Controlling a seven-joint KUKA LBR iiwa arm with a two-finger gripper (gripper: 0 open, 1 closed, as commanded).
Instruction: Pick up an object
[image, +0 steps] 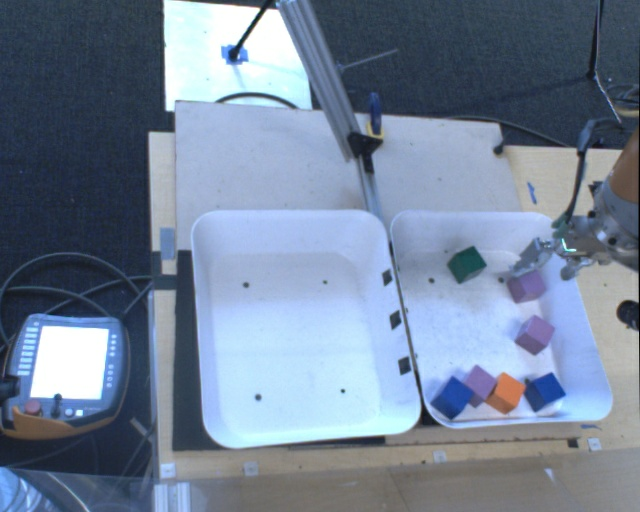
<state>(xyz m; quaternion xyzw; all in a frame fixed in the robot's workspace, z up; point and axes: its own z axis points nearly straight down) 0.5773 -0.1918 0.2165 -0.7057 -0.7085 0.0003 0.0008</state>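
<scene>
Two shallow white bins sit side by side on the bench (300, 150): the left bin (300, 330) and the right bin (440, 330), which holds every block. A metal pole (325, 75) slants down from the top and ends at a clamp near the bins' shared far corner. A teach pendant (65, 375) lies on the dark floor to the left, its screen lit.

The arm (620, 205) reaches in from the right edge, and its gripper (540, 258) hangs over the right bin's far right corner. Whether its fingers are apart or together cannot be told from here.

Seven blocks lie in the right bin. A purple block (526, 286) sits just below and beside the gripper tip, nearest of all. A green block (466, 264) lies to the gripper's left, apart from it. A second purple block (535, 334) rests nearer the front by the right wall. Along the front wall stand a blue block (452, 396), a pale purple block (481, 383), an orange block (505, 392) and another blue block (544, 391), close together.
</scene>
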